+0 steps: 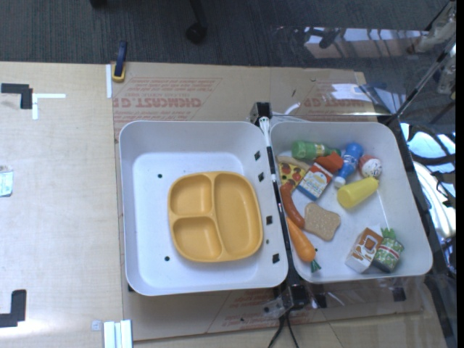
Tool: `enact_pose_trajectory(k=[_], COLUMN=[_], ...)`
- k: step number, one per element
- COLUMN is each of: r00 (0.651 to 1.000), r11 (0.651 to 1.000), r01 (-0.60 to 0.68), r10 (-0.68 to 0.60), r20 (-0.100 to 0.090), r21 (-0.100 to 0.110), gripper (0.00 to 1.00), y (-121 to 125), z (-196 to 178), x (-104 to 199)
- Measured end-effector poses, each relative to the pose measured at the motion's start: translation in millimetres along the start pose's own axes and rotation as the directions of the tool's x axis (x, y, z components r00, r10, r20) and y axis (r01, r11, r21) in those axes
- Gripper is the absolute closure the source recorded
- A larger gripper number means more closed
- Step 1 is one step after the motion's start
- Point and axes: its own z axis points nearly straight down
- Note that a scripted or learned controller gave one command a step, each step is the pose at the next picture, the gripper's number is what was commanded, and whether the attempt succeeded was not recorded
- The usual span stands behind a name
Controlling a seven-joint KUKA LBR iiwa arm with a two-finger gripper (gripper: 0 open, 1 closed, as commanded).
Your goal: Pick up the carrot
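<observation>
From the camera above the tabletop, two shallow white bins sit side by side on a sheet of brown cardboard. The left bin carries a yellow divided plate with three compartments, lying roughly in the middle of the bin floor.

The right bin is crowded with toy food. The carrot lies along the left wall of this bin, near the front corner, its orange body slanting down to a small green tip at the lower end. Touching its upper end is a reddish sausage, which runs along the same wall. Just beside the carrot to the right lies a slice of bread. Farther back are a pizza slice, a green bottle, a blue bottle, a small white ball and a yellow bottle lying on its side. A small carton lies tilted between the pizza slice and the blue bottle. Near the front right corner two small cartons stand together.

The state of the claw cannot be told here.

At the upper edge, chair legs with castors rest on the dark carpet.
</observation>
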Motion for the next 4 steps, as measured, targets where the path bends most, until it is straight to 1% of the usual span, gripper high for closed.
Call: enact_pose_trajectory(k=[1, 2, 3, 4], r00=[1.0, 1.0, 1.0, 1.0], r11=[1.0, 1.0, 1.0, 1.0], r01=[0.002, 0.002, 0.003, 0.004], r10=[-0.002, -0.002, -0.003, -0.004], r20=[0.006, 0.006, 0.012, 0.011], r21=[0.0, 0.0, 0.0, 0.0], gripper=[1.0, 0.0, 1.0, 0.0], y=[0.3, 0.5, 0.6, 0.8], z=[-9.1, -9.1, -17.8, -17.8], x=[-2.4, -2.4, -4.8, -4.8])
